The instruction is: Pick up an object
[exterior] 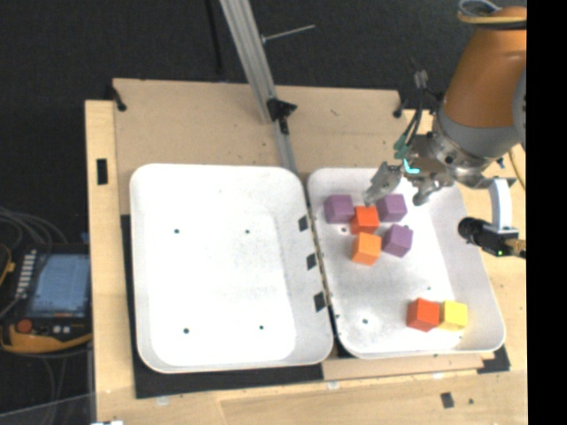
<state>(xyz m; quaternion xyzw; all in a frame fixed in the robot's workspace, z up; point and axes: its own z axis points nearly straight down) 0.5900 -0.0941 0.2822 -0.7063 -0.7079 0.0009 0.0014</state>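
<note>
My gripper (400,189) hangs over the back of the right bin (469,277), open, with nothing between its fingers. Just below it lies a purple cube (392,208). To the left sit another purple cube (337,208) and an orange-red cube (365,219). An orange cube (366,248) and a third purple cube (399,240) lie a little nearer the front. At the front right of the bin, an orange-red cube (425,313) touches a yellow cube (454,314).
The left bin (217,264) sits beside the right one, a dark divider with clips between them. A slanted metal rail (252,56) rises from behind the bins. A device with a screen (53,290) stands off the bench at the left.
</note>
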